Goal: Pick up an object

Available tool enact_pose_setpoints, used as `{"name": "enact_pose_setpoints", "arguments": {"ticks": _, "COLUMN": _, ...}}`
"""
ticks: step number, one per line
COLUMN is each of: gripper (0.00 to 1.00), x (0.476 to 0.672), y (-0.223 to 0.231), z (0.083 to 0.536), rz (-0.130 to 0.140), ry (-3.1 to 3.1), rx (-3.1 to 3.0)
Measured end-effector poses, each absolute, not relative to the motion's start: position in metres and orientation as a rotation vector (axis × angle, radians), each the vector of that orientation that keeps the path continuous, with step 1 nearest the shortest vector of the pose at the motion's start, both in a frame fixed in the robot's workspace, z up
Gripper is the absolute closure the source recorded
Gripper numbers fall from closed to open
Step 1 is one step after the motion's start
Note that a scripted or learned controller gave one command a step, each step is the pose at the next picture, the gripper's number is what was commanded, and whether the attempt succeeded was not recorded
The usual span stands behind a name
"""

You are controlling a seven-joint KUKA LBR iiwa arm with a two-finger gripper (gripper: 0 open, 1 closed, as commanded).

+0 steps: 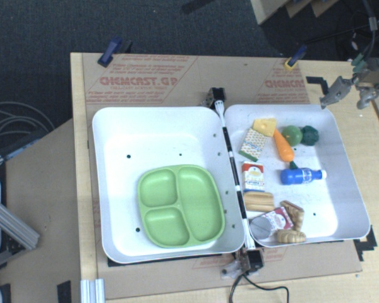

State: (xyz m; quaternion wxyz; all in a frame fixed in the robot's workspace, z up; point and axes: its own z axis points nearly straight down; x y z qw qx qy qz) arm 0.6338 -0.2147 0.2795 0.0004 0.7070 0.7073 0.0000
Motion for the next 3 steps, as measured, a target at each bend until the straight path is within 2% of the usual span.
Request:
{"name": "enact_pose_setpoints", "arguments": {"ticks": 1, "gripper": 0.0, "x": 0.666, "y": -0.177, "z": 0.134, "rz": -0.002, "ry": 2.226, "rx": 2.223}}
{"name": "enact_pose_setpoints", "arguments": {"ticks": 2, "gripper": 0.0, "x": 0.648, "y": -0.142, "z": 0.089, "rz": 0.006, "ry": 2.217, "rx": 2.217}}
{"name": "enact_pose_setpoints", "arguments": {"ticks": 3, "gripper": 1.0, "x": 0.649, "y": -0.142, "z": 0.099, "rz": 0.007, "ry": 2.217, "rx": 2.215}}
